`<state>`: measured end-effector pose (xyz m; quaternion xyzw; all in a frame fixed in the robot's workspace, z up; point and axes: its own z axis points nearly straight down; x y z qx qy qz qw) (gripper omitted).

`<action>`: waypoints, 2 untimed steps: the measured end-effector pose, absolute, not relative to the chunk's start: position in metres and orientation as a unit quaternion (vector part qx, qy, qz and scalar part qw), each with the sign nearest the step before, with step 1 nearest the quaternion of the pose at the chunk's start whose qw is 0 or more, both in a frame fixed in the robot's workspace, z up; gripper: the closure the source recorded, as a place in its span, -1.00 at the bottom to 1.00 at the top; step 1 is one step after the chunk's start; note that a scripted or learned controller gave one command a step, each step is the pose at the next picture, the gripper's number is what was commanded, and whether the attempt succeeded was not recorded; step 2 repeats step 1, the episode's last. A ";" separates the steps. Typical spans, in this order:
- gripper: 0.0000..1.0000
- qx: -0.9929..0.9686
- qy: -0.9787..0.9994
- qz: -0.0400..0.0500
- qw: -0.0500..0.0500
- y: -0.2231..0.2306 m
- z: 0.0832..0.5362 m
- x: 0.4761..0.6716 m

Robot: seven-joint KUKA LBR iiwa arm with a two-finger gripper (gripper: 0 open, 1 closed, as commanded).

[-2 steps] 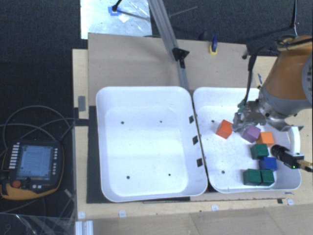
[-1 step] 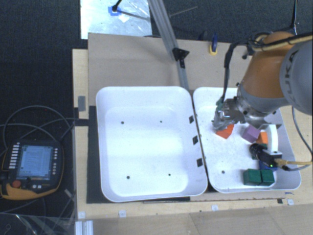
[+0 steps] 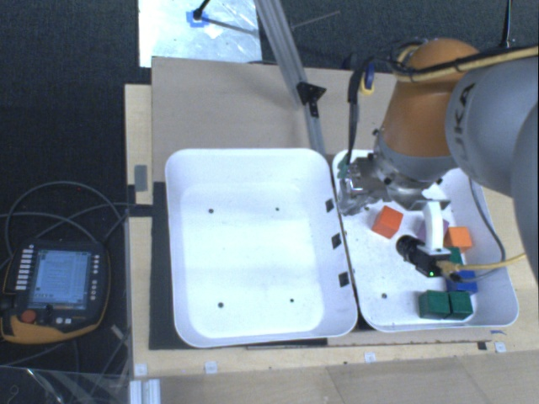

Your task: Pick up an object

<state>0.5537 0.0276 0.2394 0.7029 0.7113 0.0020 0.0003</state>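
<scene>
Arm reaches low into right bin [image 3: 493,314], gripper [image 3: 358,185] near its upper-left corner, claw state cannot be told from here; orange cube [image 3: 387,222] lies just beside, loose on bin floor, likely the pick target.

Orange block [image 3: 388,222], seemingly green blocks [image 3: 446,304]

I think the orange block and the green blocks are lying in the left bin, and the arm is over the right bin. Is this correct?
Not quite. The camera view shows the orange block and the green blocks in the right bin, not the left one. The rest holds: the arm is over the right bin.
</scene>
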 end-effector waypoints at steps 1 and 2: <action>1.00 0.703 0.711 0.001 0.000 0.077 0.227 0.562; 1.00 0.703 0.711 0.001 0.000 0.077 0.227 0.562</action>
